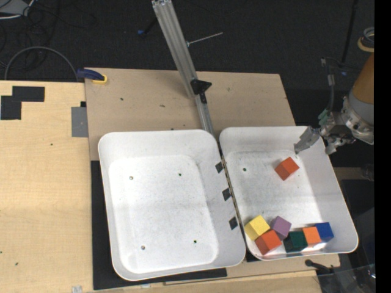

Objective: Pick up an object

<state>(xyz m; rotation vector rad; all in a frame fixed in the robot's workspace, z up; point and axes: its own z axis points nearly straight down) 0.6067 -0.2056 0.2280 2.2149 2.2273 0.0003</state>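
Tool (319, 140) hovers at the right bin's (342, 194) far rim; whether released or clenched cannot be told. Nearest target, the orange block (286, 168), lies apart, below-left of tool.

One fixed camera looks down at a slant from above the bench (183, 102), near enough to take in both white bins (122, 145).

Bare floor surrounds the lone orange cube (286, 168); other blocks (289, 234) crowd the near corner.
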